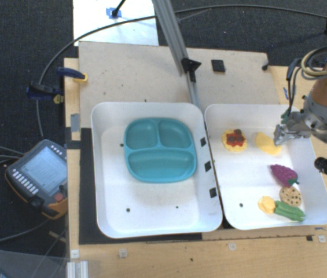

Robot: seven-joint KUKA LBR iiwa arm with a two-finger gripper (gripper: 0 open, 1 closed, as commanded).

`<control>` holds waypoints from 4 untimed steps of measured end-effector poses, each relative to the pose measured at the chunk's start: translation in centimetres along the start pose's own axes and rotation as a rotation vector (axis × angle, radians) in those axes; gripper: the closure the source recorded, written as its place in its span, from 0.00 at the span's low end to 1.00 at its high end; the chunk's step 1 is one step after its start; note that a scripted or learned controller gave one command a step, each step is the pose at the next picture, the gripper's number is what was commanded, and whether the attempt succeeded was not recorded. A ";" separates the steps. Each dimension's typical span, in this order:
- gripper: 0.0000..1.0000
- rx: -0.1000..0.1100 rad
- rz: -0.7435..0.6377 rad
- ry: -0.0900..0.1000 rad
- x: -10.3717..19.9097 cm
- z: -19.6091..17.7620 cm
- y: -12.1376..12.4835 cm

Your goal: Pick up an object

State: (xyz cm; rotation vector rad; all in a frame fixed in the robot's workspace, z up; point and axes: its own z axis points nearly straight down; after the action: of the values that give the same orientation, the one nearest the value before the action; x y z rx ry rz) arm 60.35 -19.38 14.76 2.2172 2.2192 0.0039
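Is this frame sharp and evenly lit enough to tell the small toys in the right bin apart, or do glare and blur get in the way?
Camera view: soft, even lighting, no harsh glare on the right bin; the toys cast only faint shadows; focus is mildly soft, so the cookie and the green piece read by colour, not detail; the gripper is slightly blurred.

Dark carpet floor around a pale wooden bench, cables across.
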 end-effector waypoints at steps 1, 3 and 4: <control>1.00 0.000 -0.006 0.000 0.7 -5.0 0.8; 1.00 0.005 -0.007 0.002 6.2 -9.2 0.1; 1.00 0.004 -0.008 0.002 10.7 -9.6 -1.7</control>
State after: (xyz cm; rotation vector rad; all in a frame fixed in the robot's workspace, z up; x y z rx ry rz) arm 58.59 -8.62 24.35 2.2118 2.2312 0.0020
